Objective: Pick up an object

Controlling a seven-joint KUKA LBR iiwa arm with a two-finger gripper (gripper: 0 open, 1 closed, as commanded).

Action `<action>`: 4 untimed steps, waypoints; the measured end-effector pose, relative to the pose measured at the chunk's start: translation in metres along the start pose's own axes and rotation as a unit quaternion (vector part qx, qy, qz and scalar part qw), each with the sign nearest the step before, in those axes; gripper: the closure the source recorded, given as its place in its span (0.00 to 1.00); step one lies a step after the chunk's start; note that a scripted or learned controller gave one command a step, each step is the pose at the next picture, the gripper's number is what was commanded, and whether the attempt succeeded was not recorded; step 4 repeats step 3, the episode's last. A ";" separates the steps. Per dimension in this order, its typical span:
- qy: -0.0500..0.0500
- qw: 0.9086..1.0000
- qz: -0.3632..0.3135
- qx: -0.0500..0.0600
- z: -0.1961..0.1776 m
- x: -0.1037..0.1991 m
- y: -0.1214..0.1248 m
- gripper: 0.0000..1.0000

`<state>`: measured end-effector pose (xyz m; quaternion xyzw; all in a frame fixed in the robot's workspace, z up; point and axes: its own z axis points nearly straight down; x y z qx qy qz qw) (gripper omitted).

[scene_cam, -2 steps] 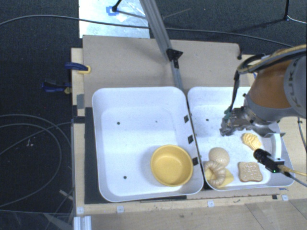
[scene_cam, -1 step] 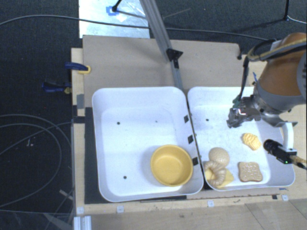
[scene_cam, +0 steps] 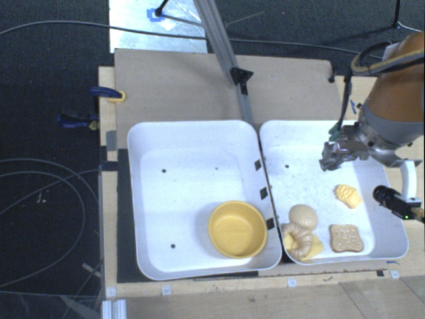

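Note:
My gripper (scene_cam: pixel 330 161) hangs over the right bin (scene_cam: pixel 292 145), near its middle right, with nothing visible between its fingers. Just below and to its right lies a small yellow shell-shaped pastry (scene_cam: pixel 348 195). A tan waffle-like biscuit (scene_cam: pixel 346 238) lies near the bin's front right. At the front left of that bin sits a beige bun (scene_cam: pixel 303 215) on top of a curled croissant-like piece (scene_cam: pixel 300 242). A yellow bowl (scene_cam: pixel 237 228) stands upright in the left bin (scene_cam: pixel 179 145), at its front right corner.
The two bins meet at a ridge with black clips (scene_cam: pixel 263 191). A slanted metal pole (scene_cam: pixel 222 42) crosses the bench behind the bins. A blue and yellow clamp (scene_cam: pixel 106 94) grips the bench's left edge. Cables lie on the dark floor at left.

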<state>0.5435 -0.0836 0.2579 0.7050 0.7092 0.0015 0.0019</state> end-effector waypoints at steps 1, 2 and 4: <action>0.001 1.000 -0.003 0.000 -0.006 0.052 0.024 1.00; 0.001 1.000 -0.003 0.001 -0.005 0.110 0.051 1.00; 0.001 1.000 -0.002 0.000 -0.008 0.157 0.077 1.00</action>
